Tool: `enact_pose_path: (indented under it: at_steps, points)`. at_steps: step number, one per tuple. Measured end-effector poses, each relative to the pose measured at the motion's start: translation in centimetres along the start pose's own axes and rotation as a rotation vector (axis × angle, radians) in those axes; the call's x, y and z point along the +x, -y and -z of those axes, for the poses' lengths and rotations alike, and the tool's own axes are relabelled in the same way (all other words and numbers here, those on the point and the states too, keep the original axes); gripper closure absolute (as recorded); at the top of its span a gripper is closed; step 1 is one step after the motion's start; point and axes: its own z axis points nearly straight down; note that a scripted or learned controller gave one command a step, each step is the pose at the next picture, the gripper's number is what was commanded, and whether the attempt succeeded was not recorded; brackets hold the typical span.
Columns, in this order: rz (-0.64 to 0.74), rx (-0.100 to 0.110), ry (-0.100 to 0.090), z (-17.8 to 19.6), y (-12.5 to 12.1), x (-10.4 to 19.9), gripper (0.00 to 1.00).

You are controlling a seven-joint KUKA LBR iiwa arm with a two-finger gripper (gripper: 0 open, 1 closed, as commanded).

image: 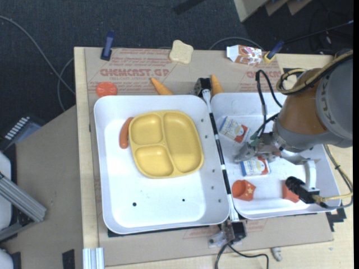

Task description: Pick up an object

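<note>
Camera view: grey arm with orange band reaches in from the right over the right-hand white bin. Its gripper sits low at that bin's middle. How far open it is, and whether it has hold of anything, cannot be told; wrist and clutter mask it. Just beside it, toward the bin's near edge, lies a small white carton with red and blue print, partly covered. Near the bin's left wall, a second small white printed carton, tilted. By the near left corner, a red lumpy strawberry-like toy. Along the near edge, an orange-red block, partly hidden by robot hardware. Next over, the left white bin holds a yellow three-compartment plastic plate, with an orange-red sausage touching its left rim. Outside the bins at the bench's far edge: tan bread-slice toy, orange carrot-shaped piece.
</note>
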Motion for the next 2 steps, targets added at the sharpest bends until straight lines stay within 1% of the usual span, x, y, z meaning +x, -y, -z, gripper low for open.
enact_pose_path:
  at_steps: [1, 2]
  points:
    - [0.0, -0.002, 0.0, 1.0, 0.0, 0.0, 1.0]
    - [0.003, -0.004, -0.001, 10.1, -1.3, 6.8, 1.0]
